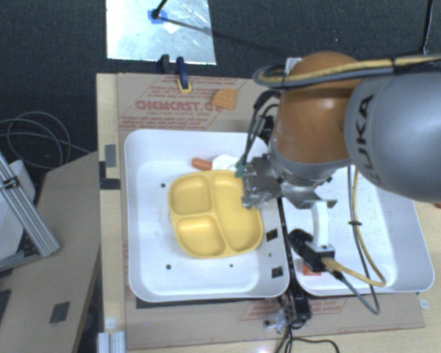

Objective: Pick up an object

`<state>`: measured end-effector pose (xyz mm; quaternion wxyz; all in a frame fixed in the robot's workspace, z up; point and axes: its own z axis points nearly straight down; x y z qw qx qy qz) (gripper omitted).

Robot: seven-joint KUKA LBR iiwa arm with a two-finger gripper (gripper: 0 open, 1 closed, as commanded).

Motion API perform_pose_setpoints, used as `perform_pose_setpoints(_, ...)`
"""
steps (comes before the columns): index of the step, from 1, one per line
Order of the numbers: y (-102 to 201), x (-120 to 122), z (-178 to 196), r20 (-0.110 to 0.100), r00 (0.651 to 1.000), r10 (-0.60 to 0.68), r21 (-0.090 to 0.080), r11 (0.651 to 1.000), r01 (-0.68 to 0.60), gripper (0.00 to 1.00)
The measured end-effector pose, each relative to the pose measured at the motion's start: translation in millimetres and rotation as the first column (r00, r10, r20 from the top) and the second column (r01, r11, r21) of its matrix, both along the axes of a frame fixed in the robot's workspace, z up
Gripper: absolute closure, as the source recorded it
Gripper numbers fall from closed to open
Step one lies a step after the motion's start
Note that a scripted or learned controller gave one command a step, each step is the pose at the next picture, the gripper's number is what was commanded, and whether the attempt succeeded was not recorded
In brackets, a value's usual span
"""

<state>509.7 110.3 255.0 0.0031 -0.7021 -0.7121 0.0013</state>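
Looming over the bins, my arm is hanging its tool, whose state I cannot tell, at the yellow tray's right rim, tray lying leftward.

The grey arm bears the letters "UKA"; the cardboard's print is blurred.

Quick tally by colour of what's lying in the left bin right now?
Yellow: 1, the divided plate
Orange: 1, a small item, partly hidden
White: 1, a pale item, mostly hidden by the arm
Total: 3
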Motion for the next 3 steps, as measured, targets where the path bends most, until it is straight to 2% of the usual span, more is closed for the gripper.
perform_pose_setpoints(1, -38, -21, -41, 0.002, 1.000, -0.017, -0.003, 1.000, 0.017, 1.00)
perform_pose_setpoints(2, -132, -23, -29, 0.010, 1.000, -0.023, -0.007, 1.000, 0.023, 1.00)
perform_pose_setpoints(3, -182, -23, -25, 0.008, 1.000, -0.018, -0.005, 1.000, 0.018, 1.00)
